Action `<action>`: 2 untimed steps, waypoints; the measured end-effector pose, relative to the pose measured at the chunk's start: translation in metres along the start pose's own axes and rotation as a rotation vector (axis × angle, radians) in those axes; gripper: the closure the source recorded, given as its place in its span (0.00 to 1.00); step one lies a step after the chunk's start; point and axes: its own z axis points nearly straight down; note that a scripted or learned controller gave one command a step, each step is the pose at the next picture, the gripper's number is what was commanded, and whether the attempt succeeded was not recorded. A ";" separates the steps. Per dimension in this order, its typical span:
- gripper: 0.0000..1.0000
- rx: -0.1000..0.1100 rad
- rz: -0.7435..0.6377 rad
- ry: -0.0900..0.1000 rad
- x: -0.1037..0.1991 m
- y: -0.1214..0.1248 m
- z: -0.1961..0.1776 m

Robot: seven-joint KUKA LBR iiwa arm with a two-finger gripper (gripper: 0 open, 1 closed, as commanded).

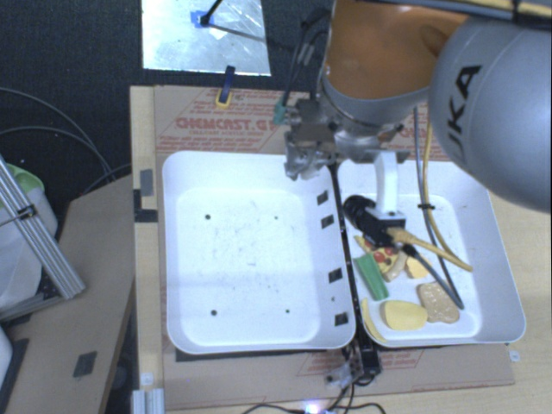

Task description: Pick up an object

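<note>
Finding: the pick is not yet made. The gripper (304,160) sits at the far end of the rim shared by the left bin (185,231) and the right bin (492,257), and nothing is seen held in it. Whether it is apart or together cannot be told from this angle.

The candidate objects lie well apart from the gripper, nearer the camera and to its right, clustered in the near part of the right bin: a green strip (373,276), a yellow oval piece (404,316) and a tan flat piece (438,303).

Outstanding, in my judgement: travel to the cluster, descent, closure, lift.
</note>
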 end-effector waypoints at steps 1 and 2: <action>1.00 0.002 0.007 -0.003 -0.044 -0.023 -0.133; 1.00 0.030 0.007 -0.010 -0.024 -0.025 0.006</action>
